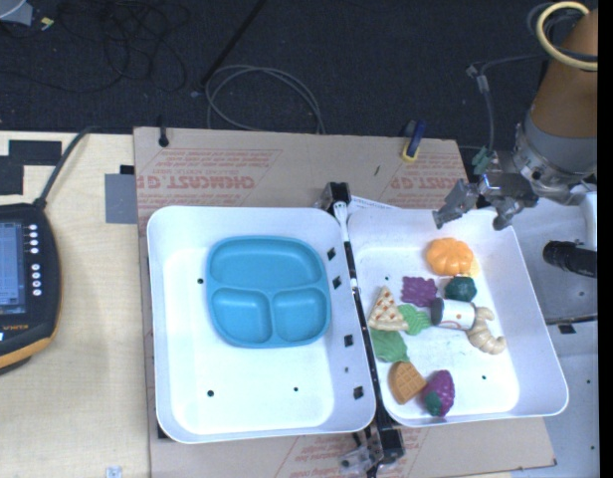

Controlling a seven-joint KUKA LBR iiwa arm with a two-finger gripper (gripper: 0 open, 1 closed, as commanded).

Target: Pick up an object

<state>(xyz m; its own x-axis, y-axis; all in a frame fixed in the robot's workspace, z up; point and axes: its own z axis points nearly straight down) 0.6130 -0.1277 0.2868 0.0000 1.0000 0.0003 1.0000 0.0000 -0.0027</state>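
The right bin (530,297) holds several toy foods. An orange pumpkin-like piece (451,256) lies at the back. In front of it are a purple leaf (419,290), a dark green piece (461,289), a white and black piece (452,314) and a tan peanut shape (488,338). A pizza slice (386,313), green pieces (390,347), an orange waffle (407,379) and purple grapes (439,392) lie toward the left and front. My gripper (478,210) hangs open above the bin's back rim, just behind the orange piece, with nothing between its fingers.
The left bin (177,366) bears a blue divided tray (267,292). A black divider (351,297) runs between the bins. A teach pendant (13,277) lies at the far left, and cables (262,93) lie behind the bench.
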